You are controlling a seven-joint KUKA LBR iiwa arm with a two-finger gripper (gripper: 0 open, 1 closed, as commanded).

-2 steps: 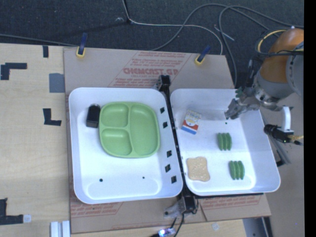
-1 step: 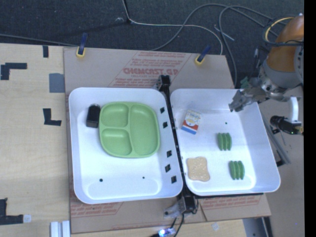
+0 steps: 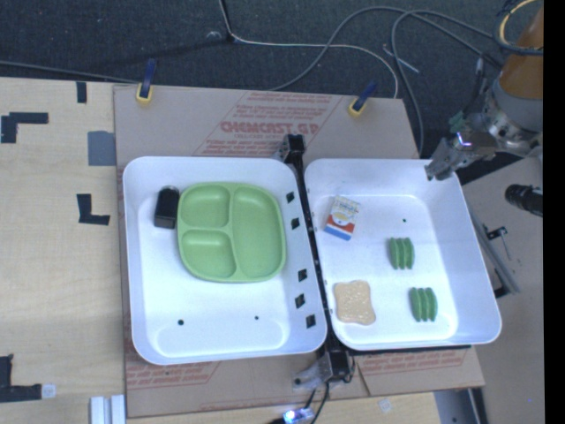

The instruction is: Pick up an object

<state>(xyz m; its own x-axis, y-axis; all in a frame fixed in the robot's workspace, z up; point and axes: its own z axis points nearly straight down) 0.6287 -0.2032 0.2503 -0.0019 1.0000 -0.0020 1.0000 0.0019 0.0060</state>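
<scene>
Bins number two: the left bin [image 3: 141, 237] holds one green plate [image 3: 232, 232] and one black block [image 3: 166, 208]. The right bin [image 3: 459, 237] holds two green pieces [image 3: 402, 253] [image 3: 423, 304], one toast slice [image 3: 354, 302] and one small carton [image 3: 342, 218]. Whether the gripper [image 3: 441, 164] above that bin's far corner is wide or narrow, I cannot tell.

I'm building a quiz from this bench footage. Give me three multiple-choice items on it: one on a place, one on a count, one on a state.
1. Where does the green tray lie?
A. left bin
B. right bin
C. on the cardboard

2. How many ridged green pieces lie in the right bin?
A. one
B. two
C. four

3. Where is the gripper?
A. on the toast
B. inside the left bin
C. at the right bin's far right corner

Answers:
1 A: the green tray fills the middle of the left bin.
2 B: two green pieces lie in the right bin.
3 C: the gripper hangs at that corner, apart from the toast.
</scene>
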